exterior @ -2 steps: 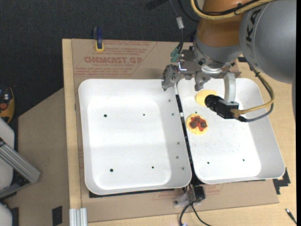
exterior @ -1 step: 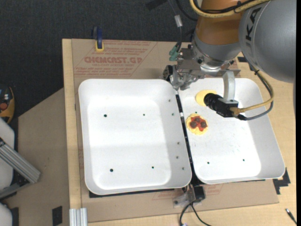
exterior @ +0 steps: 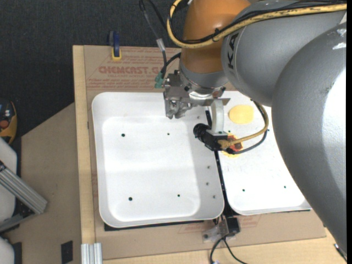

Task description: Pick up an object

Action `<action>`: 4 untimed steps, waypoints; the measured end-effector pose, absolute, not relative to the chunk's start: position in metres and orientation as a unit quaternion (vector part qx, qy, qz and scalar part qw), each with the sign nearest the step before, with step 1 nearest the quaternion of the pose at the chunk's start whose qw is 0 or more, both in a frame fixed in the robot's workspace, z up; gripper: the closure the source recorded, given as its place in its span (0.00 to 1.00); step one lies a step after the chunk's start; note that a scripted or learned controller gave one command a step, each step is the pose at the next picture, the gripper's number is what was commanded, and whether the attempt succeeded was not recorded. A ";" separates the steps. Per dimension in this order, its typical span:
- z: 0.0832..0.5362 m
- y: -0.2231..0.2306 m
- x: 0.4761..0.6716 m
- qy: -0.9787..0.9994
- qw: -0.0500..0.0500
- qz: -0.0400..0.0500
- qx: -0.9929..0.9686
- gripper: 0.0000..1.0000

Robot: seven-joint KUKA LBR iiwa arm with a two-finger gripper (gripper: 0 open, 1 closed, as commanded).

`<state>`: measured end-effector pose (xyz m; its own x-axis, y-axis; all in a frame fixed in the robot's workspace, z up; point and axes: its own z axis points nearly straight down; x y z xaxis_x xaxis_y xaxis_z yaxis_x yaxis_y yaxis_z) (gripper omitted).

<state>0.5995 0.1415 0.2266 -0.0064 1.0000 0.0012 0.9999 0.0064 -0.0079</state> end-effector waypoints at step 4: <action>0.420 0.041 0.569 -0.706 -0.004 -0.003 -0.708 1.00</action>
